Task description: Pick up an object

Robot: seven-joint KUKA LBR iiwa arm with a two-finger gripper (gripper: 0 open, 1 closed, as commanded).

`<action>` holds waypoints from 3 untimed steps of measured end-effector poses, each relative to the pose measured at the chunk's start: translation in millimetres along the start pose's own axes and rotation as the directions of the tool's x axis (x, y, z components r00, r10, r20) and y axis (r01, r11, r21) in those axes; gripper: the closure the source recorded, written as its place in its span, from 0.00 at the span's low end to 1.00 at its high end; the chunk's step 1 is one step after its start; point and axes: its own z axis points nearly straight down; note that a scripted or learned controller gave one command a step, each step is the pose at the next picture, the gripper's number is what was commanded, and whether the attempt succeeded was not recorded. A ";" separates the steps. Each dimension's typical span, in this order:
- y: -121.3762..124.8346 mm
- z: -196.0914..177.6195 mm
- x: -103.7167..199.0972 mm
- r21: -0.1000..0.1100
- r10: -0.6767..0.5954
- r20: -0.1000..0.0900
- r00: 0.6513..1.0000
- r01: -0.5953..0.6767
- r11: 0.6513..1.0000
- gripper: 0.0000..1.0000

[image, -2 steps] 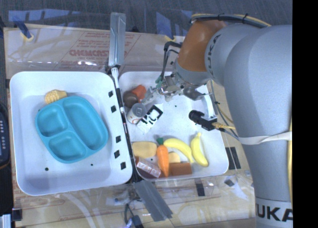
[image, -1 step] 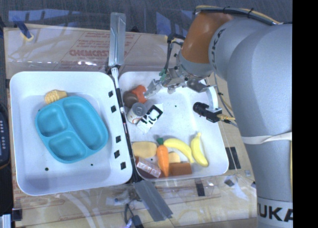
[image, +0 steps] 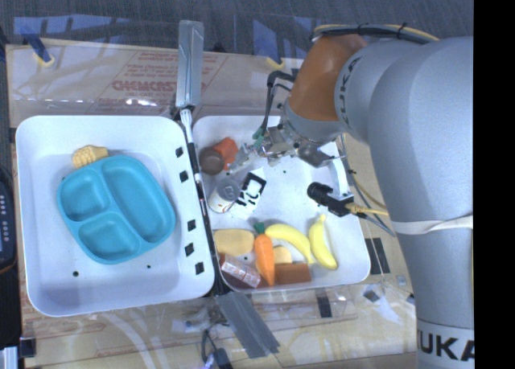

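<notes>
I have the gripper point(image: 256, 146) low in the right bin point(image: 354, 267), centre frame, reaching for the small red object point(image: 226, 150) beside the brown one point(image: 211, 161). I can't tell its grip state. Next: confirm contact, then lift.

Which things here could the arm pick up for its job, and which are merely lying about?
Could be picked up, in the right bin:
two bananas
carrot
red-and-brown item
gripper above them

Lying about, in the left bin:
blue divided tray
corn cob
</notes>
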 end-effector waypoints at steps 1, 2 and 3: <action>-35.2 26.3 20.9 -0.003 -0.032 0.003 0.999 0.032 0.999 0.00; -34.2 16.0 21.6 -0.002 -0.038 0.003 0.999 0.038 0.999 1.00; 11.2 -76.6 38.7 -0.006 -0.073 0.002 0.997 0.073 0.997 1.00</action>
